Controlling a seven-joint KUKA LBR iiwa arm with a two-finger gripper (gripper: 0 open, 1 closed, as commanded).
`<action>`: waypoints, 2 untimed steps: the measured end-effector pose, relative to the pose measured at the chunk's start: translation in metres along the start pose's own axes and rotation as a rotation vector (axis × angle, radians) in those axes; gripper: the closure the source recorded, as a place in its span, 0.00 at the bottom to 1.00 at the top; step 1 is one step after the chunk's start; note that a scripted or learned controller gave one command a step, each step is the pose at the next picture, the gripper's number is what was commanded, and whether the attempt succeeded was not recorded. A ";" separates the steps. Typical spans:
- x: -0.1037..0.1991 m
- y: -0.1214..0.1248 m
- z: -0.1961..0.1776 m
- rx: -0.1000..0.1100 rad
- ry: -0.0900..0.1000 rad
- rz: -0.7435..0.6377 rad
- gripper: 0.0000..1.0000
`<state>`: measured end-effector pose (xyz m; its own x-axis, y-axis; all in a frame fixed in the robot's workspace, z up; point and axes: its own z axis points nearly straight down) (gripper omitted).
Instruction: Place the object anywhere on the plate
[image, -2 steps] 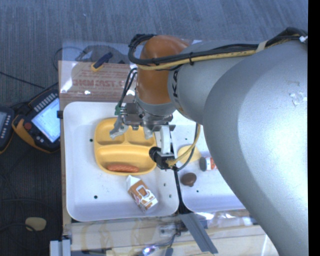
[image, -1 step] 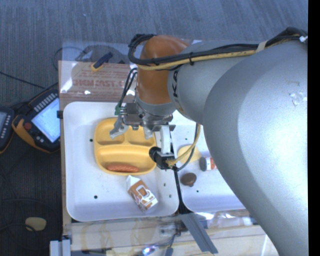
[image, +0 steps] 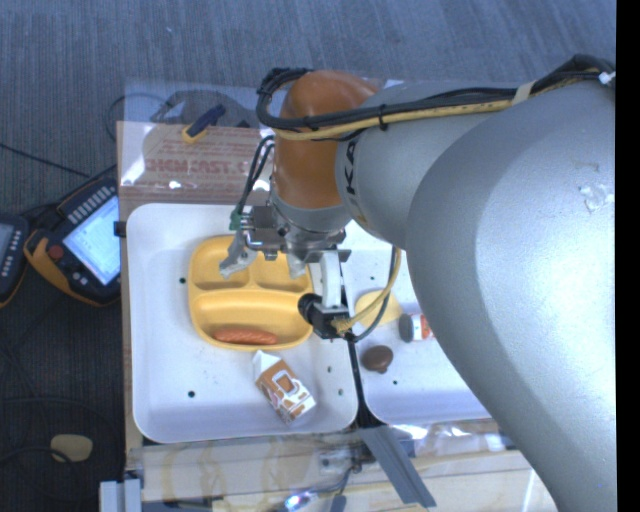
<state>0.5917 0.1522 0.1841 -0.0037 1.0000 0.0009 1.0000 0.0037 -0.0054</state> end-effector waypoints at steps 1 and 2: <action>0.000 0.000 0.000 0.000 0.000 0.000 0.00; 0.000 0.000 0.000 0.000 0.000 0.000 0.00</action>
